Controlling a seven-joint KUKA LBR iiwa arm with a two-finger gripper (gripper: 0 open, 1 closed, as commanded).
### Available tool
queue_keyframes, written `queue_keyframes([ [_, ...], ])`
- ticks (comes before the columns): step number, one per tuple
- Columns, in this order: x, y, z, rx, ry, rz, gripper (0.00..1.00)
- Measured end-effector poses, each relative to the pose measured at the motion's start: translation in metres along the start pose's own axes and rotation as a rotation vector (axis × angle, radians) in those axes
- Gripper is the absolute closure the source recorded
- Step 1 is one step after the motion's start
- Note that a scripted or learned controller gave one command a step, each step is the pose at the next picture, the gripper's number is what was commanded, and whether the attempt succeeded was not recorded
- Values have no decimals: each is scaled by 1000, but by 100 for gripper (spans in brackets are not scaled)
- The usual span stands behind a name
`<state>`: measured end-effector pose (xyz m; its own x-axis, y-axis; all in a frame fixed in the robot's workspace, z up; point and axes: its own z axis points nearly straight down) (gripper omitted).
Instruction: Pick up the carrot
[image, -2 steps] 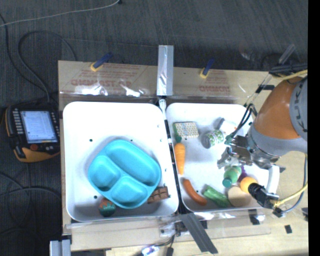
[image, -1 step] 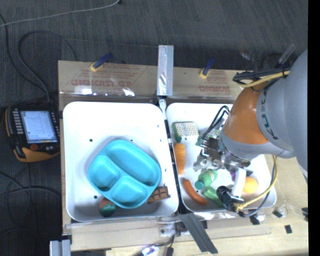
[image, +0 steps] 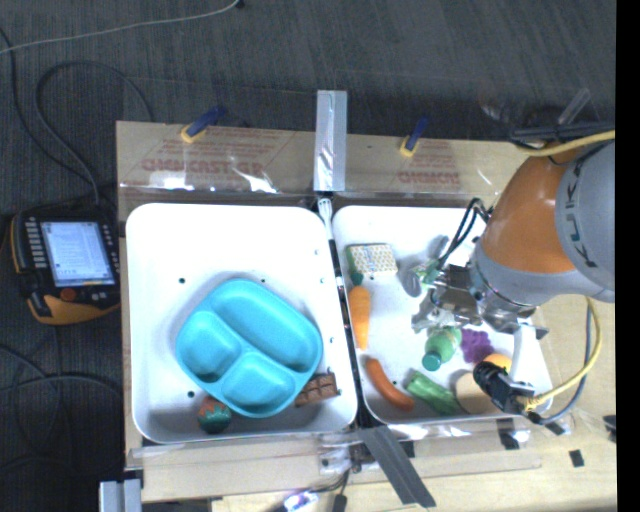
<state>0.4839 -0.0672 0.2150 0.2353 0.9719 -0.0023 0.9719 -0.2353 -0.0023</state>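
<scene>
The carrot (image: 359, 312) is orange with a green top and lies lengthwise along the left wall of the right bin (image: 400, 225). My gripper (image: 428, 297) hangs over the middle of that bin, to the right of the carrot and apart from it. Its fingers stand open with nothing between them. The grey arm with its orange band (image: 535, 225) reaches in from the right and hides part of the bin's right side.
The right bin also holds a pale speckled block (image: 372, 260), a curved orange-red piece (image: 388, 385), a green bottle (image: 437, 348), a green vegetable (image: 430, 390) and a purple item (image: 472, 345). The left bin (image: 160, 240) holds a blue divided plate (image: 250, 345), a small ball (image: 213, 415) and a brown piece (image: 318, 388).
</scene>
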Motion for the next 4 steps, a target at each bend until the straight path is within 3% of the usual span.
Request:
queue_keyframes([
  [1, 9, 7, -9, 3, -1, 83, 100],
  [2, 64, -16, 10, 3, 0, 70, 100],
  [3, 47, -13, 15, 3, -1, -71, 100],
  [4, 101, -26, 32, 3, 2, -536, 100],
])
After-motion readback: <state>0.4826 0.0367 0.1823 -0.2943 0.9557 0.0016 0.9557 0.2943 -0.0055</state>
